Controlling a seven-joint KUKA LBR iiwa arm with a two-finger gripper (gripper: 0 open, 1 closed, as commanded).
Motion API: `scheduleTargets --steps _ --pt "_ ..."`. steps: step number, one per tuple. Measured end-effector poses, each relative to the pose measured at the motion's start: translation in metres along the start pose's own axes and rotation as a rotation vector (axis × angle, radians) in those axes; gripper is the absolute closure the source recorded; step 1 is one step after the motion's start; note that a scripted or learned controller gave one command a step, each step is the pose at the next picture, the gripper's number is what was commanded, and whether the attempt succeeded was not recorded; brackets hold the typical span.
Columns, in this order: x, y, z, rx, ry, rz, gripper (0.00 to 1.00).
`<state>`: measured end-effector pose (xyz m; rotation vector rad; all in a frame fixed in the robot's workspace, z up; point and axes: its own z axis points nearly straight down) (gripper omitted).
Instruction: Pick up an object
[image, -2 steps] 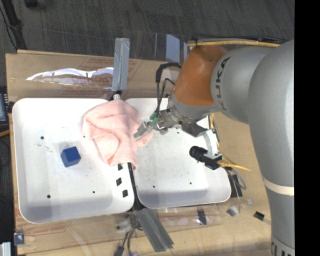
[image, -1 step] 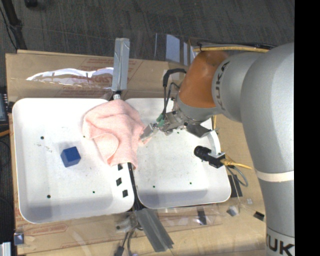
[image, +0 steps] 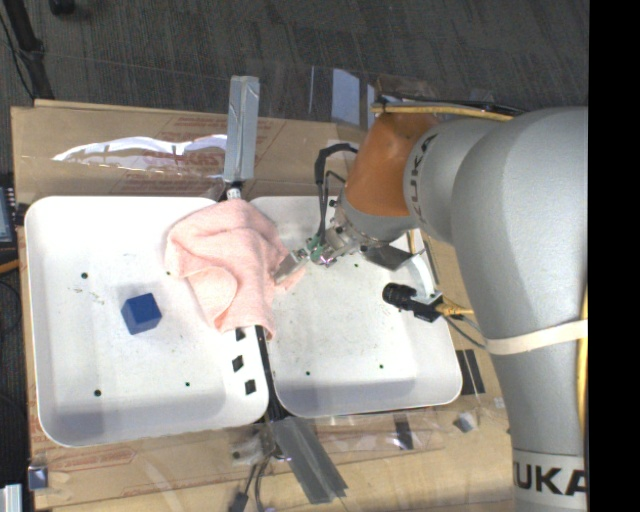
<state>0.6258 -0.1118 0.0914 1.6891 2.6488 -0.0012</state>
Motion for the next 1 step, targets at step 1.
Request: scheduleTargets --steps 1 --pt "0.0079 0.0132 -0.0017 -0.004 -0.003 -0.217 0.00"
